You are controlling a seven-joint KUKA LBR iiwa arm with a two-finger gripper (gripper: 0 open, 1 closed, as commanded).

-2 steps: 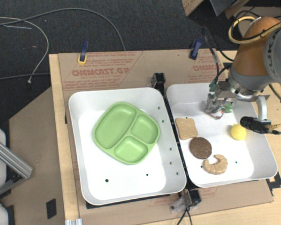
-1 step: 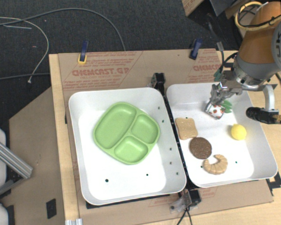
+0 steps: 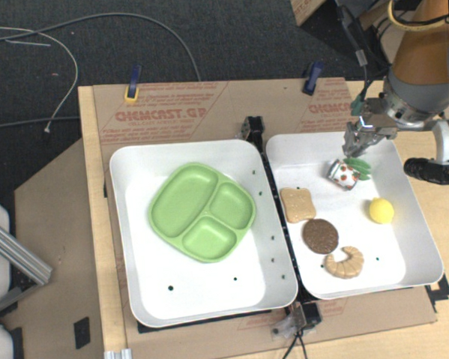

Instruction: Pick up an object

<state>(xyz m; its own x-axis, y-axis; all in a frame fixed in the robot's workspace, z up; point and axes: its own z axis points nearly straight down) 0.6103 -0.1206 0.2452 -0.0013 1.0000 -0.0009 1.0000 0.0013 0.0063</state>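
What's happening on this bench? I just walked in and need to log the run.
The robot arm's end effector is low over the far end of the right bin, right by a toy strawberry. A cracker, cookie, croissant and lemon lie in the same bin. A green divided plate sits in the left bin.

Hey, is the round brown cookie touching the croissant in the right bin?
Apart. The camera view shows a thin strip of white bin floor between the brown cookie and the croissant just below it.
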